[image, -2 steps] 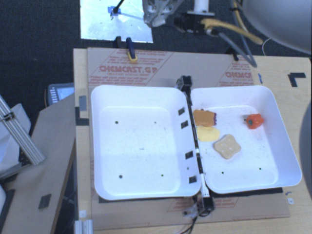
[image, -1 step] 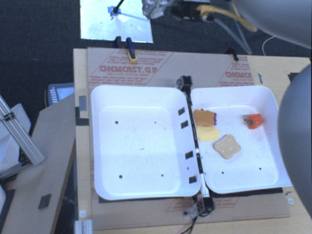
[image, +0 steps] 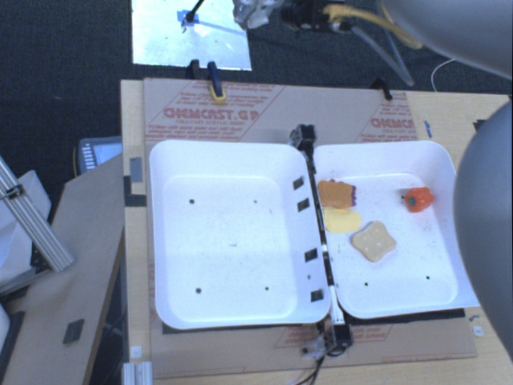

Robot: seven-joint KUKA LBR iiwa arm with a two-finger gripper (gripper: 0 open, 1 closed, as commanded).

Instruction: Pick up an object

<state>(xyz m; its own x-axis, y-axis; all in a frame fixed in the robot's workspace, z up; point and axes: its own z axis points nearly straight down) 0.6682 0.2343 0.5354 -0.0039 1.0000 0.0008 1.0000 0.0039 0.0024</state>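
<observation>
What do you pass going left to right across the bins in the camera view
Left bin → black clips on the divider → orange-brown toy piece → beige toast-shaped piece → small orange-red piece. The flat yellow piece overlaps its neighbours' span, so it is left out.

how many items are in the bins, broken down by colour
orange-brown: 1, the toast-like piece
yellow: 1, the flat yellow piece
tan: 1, the bread-like slice
red-orange: 1, the small pepper-like piece
total: 4, all in the right bin
</observation>
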